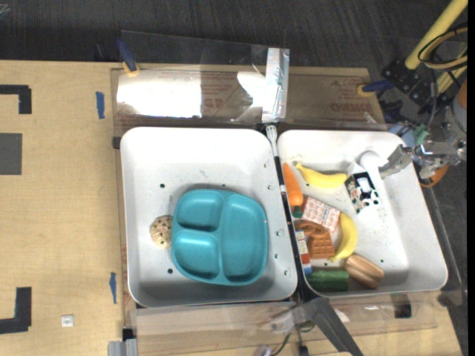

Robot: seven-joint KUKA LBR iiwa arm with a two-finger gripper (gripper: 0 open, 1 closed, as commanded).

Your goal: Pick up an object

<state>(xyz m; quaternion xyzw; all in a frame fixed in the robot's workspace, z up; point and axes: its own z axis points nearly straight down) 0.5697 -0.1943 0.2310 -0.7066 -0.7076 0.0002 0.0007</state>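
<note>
Poised low in the right shallow white bin [415, 265], gripper [361, 191] just above a curved yellow banana [324, 177], presumably lining up a grab; grip state impossible to tell.

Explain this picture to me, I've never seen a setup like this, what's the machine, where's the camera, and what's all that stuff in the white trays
A single camera fixed above a bench looks down at a slant on two shallow white bins side by side. The machine is a robot arm that reaches in from the right of the picture; its gripper, a two-finger claw, hangs over the right bin. I cannot make out whether its fingers are open or shut, and I see nothing between them.

The left bin holds a teal divided plate and, just to its left, a cookie. The right bin holds toy food piled along its left side: a carrot, two bananas, a small printed box, a green vegetable and a brown bread roll.

The arm's job is simply to pick one thing up.
</note>
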